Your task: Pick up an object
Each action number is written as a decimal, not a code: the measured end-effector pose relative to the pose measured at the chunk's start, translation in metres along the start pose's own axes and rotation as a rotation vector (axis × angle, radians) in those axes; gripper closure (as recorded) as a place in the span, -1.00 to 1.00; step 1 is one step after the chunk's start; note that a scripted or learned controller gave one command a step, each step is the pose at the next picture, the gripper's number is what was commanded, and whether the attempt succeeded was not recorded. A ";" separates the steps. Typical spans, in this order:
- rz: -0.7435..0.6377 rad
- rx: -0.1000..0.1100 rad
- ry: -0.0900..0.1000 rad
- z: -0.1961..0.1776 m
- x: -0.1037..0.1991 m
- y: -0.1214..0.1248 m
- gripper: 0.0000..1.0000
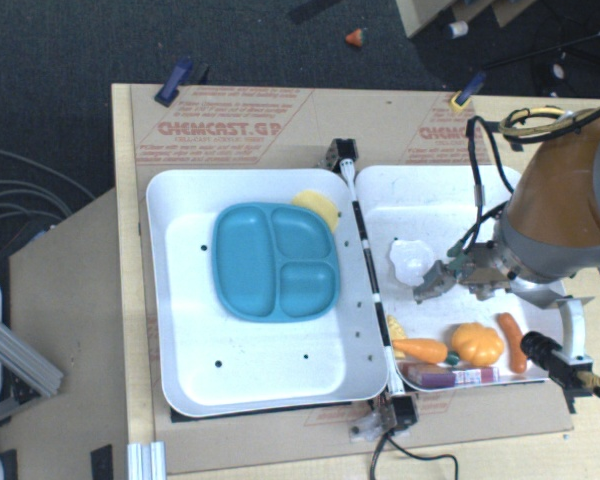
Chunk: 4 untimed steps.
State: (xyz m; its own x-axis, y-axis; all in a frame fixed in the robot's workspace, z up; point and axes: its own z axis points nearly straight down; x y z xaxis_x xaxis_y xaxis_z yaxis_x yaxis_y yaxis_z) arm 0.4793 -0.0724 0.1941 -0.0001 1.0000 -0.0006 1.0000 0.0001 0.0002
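My gripper (435,281) hangs over the middle of the right bin (420,193), reaching in from the right below the orange-banded wrist. Just up and left of its tips lies a clear crumpled plastic piece (410,258). Along the bin's front edge lie an orange carrot (420,349), a small orange pumpkin-like toy (477,343), a red sausage-shaped toy (511,341) and a purple marker-like object (450,375). Nothing shows between the fingers.
The left bin (180,298) holds a blue three-compartment tray (275,260) with a yellow object (318,206) behind its far right corner. A black divider strip (365,258) runs between the bins. Cables (480,168) trail over the right bin's back.
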 end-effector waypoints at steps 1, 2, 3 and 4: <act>0.001 0.000 0.001 0.110 -0.044 0.000 -1.00; 0.002 0.000 0.001 0.100 -0.044 -0.001 1.00; 0.001 0.000 0.000 0.039 -0.074 0.000 1.00; 0.000 -0.001 -0.001 0.029 -0.074 0.000 1.00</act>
